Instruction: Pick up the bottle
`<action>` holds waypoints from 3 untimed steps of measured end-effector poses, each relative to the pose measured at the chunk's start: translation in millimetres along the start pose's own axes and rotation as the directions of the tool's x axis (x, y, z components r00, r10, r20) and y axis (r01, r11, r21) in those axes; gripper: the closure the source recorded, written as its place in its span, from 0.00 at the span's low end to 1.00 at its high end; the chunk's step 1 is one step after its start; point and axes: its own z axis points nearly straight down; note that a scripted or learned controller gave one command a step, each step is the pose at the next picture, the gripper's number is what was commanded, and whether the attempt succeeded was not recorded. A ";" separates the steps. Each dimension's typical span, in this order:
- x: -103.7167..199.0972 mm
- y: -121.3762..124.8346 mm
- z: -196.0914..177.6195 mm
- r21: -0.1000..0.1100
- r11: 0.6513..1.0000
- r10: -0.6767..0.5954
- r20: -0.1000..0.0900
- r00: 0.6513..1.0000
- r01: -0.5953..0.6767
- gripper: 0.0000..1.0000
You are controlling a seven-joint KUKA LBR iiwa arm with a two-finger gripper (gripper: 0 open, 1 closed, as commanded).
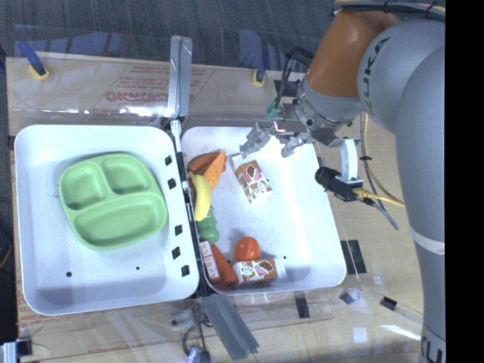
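Note:
A small brown-orange bottle (255, 271) with a pale label lies on its side at the front of the right bin (310, 225), beside a red tomato (247, 247). My gripper (271, 144) hangs over the bin's back part, well away from the bottle and above a small printed carton (253, 181). Its fingers (252, 141) are spread open with nothing between them.
Along the right bin's left wall lie an orange carrot piece (210, 166), a yellow banana (201, 195), a green item (208, 229) and a red-orange item (218, 265). The left bin (45, 278) holds a green divided plate (113, 200). A metal divider post (180, 74) stands between the bins.

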 end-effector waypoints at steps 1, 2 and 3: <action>15.8 -61.7 128.0 0.001 0.992 0.123 0.000 0.992 -0.123 0.00; 67.6 -29.7 -19.9 -0.001 0.939 0.343 -0.001 0.939 -0.343 0.00; 38.8 -108.3 50.5 0.002 0.936 0.351 0.000 0.936 -0.351 0.00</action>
